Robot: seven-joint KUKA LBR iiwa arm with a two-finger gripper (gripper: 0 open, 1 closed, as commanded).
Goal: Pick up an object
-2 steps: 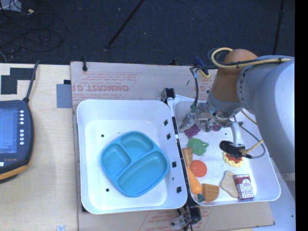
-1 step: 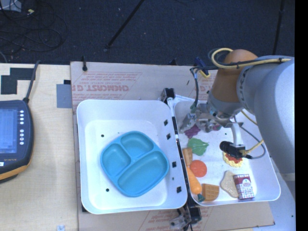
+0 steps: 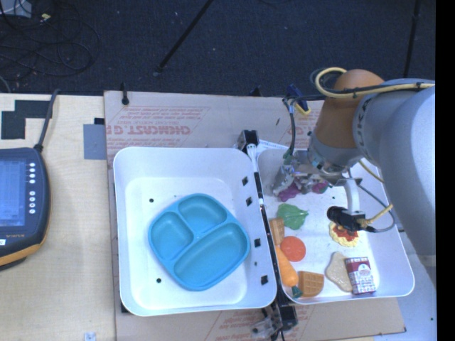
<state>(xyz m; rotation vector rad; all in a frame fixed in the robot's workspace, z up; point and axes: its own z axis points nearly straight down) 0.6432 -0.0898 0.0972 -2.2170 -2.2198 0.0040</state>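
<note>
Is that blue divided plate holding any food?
Empty. The blue three-compartment plastic plate shows only bare blue compartments; the toy food lies in the right white bin.

You are looking at a crowded right bin. Toys are lying close together along its left wall and lower edge: a green leaf, a red tomato, an orange carrot, a waffle piece, a bread slice and a small red carton. The arm is occupying the bin's upper part, with its gripper low over a purple item. Bare floor is showing at the bin's centre and lower right. In the left bin, a blue divided plate is taking the centre; open floor is running along the upper and left margins.
</note>
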